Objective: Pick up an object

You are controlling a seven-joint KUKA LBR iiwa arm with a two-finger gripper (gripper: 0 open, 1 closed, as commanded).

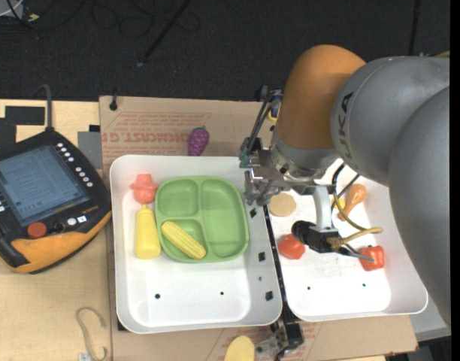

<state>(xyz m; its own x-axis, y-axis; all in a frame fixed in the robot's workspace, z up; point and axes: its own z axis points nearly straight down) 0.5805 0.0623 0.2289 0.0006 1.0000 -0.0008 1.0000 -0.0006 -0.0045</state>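
Cardboard-covered bench [162, 126], two white bins side by side. Nearest the camera, a yellow piece [240, 347] sat off the front edge. In the left bin [185, 307] lay a green divided plate [215, 201] with a corn cob [183, 240] on it, and a yellow bottle [146, 233] just beside. In the right bin [350, 299] lay a red piece [292, 247] and, beyond it, a tan disc [282, 204]. The gripper [255, 189] hung over the wall between the bins, beside that disc, with nothing visibly held. Open or closed, I couldn't tell. It looked like the approach step: next it needed to settle over one object, likely the disc, and descend squarely. Farthest back, a purple grape bunch [198, 140] lay on the cardboard.
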